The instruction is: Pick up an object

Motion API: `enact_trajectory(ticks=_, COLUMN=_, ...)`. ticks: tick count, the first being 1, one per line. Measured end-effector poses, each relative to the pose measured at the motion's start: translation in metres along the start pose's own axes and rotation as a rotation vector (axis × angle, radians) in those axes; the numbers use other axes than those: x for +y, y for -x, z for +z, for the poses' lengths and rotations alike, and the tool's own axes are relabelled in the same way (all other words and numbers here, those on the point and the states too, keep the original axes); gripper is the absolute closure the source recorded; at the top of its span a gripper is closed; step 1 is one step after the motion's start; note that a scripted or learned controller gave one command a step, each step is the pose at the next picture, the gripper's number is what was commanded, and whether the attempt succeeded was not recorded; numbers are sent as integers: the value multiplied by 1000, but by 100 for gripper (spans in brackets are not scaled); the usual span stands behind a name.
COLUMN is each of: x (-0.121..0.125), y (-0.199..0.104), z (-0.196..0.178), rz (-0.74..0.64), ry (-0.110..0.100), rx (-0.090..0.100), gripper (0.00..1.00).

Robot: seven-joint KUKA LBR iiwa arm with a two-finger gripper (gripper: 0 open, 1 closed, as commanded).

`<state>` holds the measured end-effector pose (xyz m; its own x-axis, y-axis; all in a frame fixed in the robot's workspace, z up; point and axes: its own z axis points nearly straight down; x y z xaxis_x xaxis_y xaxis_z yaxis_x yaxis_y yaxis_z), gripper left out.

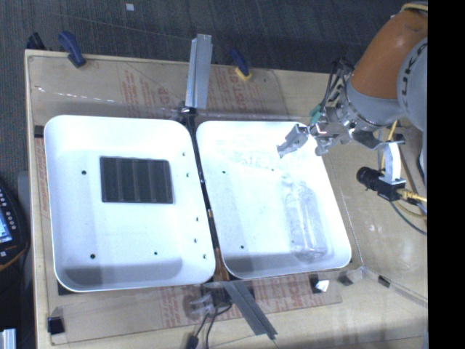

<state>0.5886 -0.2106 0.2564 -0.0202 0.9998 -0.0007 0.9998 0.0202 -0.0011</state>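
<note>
A clear plastic bottle (304,218) lies lengthwise near the right wall of the right bin (247,260), hard to make out against the white floor. A dark grey ribbed rectangular block (136,179) lies flat in the left bin (65,217). My gripper (306,139) hangs over the far right corner of the right bin, above and behind the bottle. Its fingers stand open and apart, with nothing between them.
A metal bar (197,71) stands upright behind the seam between the bins. Blue clamps (71,49) hold the bench's far edge. Cables and a black fitting (378,182) hang off the arm to the right of the right bin.
</note>
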Motion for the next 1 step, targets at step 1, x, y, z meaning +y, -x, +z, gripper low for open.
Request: enact_trajectory(ticks=1, x=1, y=-1, z=-10, rz=-7, ry=-1, rx=0, gripper=100)
